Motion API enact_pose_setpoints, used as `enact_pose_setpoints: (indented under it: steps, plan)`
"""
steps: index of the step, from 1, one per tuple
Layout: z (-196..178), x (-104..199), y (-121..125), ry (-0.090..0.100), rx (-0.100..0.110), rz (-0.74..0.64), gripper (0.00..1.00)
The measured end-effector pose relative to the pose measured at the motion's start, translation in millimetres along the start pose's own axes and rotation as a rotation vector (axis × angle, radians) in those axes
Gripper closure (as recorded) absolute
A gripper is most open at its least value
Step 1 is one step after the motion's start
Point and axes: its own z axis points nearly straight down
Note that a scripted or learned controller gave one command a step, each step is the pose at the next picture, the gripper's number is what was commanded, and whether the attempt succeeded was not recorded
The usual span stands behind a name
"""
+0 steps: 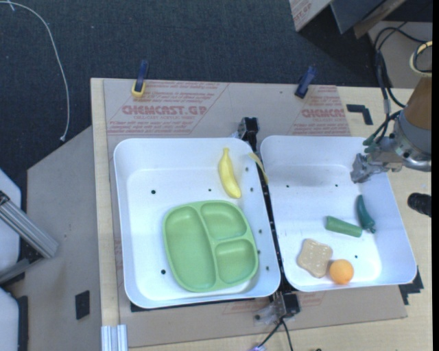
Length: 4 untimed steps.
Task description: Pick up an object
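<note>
Two "CHEMCAST" prints (163, 110), claw (361, 169) above bin (302, 154)

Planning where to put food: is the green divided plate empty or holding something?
Empty. All three compartments of the green plate show bare green; the banana lies beside it in the bin.

So the floor (171, 41) is dark blue-grey carpet, kind of speckled, and a thin white cable (60, 75) loops across it on the left. The bench is topped with a tan board (171, 106) covered in red printed lettering, held down at the far edge by a yellow clamp (140, 83) and a blue clamp (305, 82). A grey sheet (62, 206) sticks out from under it on the left, with an aluminium rail (24, 223) lying across it at an angle. Top right there's a cardboard box (309, 10) corner and some black cables (384, 55). Lighting is even and soft.
</note>
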Motion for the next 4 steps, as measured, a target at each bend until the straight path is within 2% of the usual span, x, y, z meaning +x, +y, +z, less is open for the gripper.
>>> enact_pose_setpoints:
  steps: [2, 3, 4]
  plan:
    - [-100, -1, 12, -0.001, -0.001, 0.0, 1.0]
    - [-85, 55, 21, 0.005, 0.009, -0.004, 1.0]
    - [-80, 115, 16, 0.005, 0.01, -0.005, 1.0]
